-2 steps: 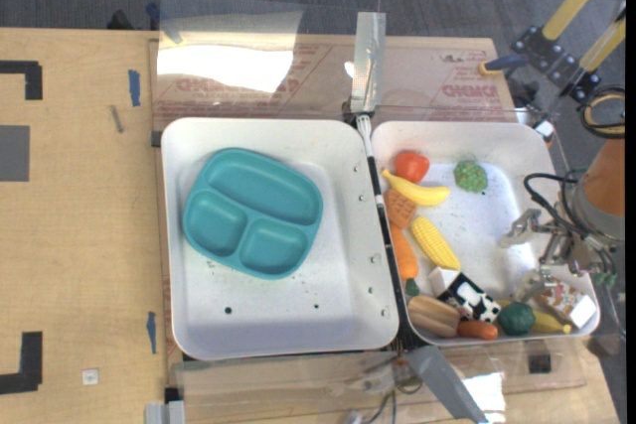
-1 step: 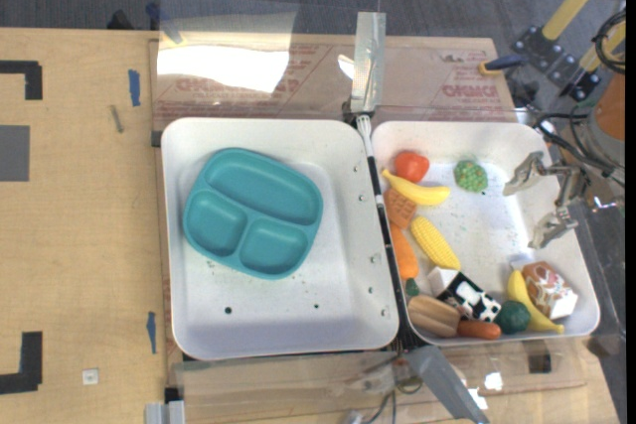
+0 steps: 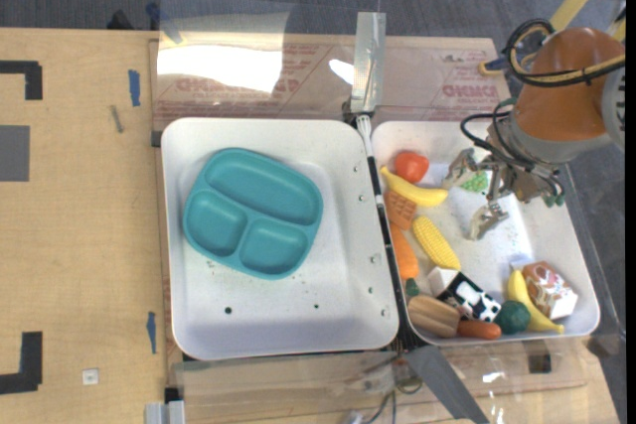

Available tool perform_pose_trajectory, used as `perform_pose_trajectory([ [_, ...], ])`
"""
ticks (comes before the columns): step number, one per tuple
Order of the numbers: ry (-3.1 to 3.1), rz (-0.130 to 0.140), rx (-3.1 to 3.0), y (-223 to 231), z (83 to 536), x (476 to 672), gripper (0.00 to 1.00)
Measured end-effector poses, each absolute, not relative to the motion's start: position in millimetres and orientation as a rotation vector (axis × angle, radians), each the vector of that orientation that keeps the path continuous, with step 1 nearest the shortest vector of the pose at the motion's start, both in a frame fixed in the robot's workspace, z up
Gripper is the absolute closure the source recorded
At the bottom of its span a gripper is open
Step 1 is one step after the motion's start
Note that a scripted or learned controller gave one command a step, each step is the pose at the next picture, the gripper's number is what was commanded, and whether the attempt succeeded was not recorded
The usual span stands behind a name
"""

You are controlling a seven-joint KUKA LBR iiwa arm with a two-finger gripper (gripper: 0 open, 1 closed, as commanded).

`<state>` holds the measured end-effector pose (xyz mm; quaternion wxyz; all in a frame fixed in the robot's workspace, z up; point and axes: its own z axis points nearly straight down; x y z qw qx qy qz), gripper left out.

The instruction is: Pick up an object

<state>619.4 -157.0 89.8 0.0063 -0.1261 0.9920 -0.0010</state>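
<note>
My gripper (image 3: 475, 190) hangs low over the back of the right bin (image 3: 576, 243), under the orange wrist band. Its two metal fingers (image 3: 488, 216) stand spread apart, so it is open. A small green toy (image 3: 478, 182) lies in the gap between them; I cannot tell whether they touch it. To the left lie a red tomato (image 3: 410, 164), a yellow banana (image 3: 417, 192), a corn cob (image 3: 434, 241) and an orange carrot (image 3: 404, 248).
Along the right bin's front lie a wooden piece (image 3: 432, 314), a black-and-white toy (image 3: 469, 294), a red chili (image 3: 481, 332), a green ball (image 3: 514, 317), a second banana (image 3: 523, 295) and a pastry (image 3: 549, 288). The left bin (image 3: 328, 313) holds a teal divided plate (image 3: 253, 212).
</note>
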Motion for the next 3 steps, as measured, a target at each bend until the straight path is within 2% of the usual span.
perform_pose_trajectory([
  [1, 3.103, -0.002, -0.443, -225, 88, 668.0, 0.00],
  [2, 3.100, 0.004, -0.447, -146, 88, 661.5, 0.00],
  [3, 3.122, -0.007, -0.131, -199, 178, 670.1, 0.00],
])
